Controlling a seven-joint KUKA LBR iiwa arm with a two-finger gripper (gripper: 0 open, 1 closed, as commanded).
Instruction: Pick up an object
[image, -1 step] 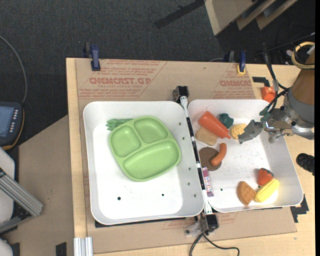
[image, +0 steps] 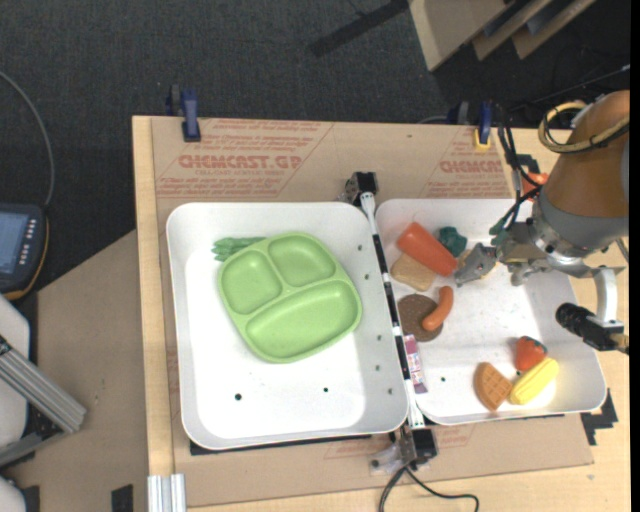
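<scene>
Tool (image: 480, 262) hovers low in the right bin (image: 570, 400), can't tell its grip, right beside the orange carrot (image: 426, 247) and tan bread piece (image: 412, 272). Tightly clustered toys: a descent could nudge them aside, closing on nothing.

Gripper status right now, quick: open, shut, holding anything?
Gripper: open, nothing between its fingers; it sits above the right white bin, just right of the orange carrot-shaped toy.
</scene>
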